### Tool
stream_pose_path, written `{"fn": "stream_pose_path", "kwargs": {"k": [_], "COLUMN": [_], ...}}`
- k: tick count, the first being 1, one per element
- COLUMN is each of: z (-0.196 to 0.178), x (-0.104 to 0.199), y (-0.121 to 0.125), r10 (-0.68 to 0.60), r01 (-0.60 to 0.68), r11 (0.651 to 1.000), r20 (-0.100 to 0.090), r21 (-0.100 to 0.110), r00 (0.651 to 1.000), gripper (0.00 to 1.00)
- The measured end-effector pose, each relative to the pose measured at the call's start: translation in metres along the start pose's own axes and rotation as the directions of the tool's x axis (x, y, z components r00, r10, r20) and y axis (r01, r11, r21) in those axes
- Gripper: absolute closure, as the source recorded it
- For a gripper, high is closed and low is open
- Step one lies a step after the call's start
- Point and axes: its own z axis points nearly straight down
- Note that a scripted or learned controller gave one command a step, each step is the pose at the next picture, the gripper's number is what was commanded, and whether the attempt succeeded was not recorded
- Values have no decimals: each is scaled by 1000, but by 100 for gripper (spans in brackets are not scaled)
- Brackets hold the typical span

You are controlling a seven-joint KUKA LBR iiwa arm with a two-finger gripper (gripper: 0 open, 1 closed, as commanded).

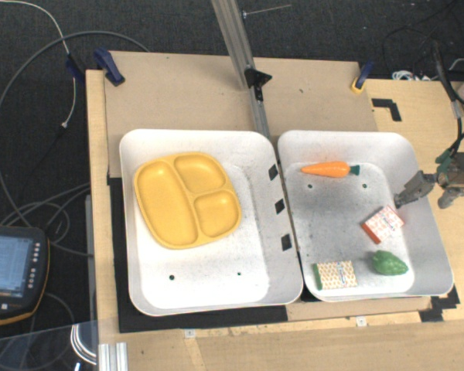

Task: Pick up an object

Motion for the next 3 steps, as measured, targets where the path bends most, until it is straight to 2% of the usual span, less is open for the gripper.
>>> {"fn": "stream_pose_path", "kwargs": {"k": [1, 2, 3], "z": [0, 44, 105], "x": [0, -6, -10], "y": [0, 1, -5], "r10": [0, 2, 2], "r01": [0, -2, -2], "r11": [1000, 1000, 1000], "r20": [0, -1, -2], "r21": [0, 5, 7], "r00": [1000, 1000, 1000], "gripper": [0, 0, 0]}}
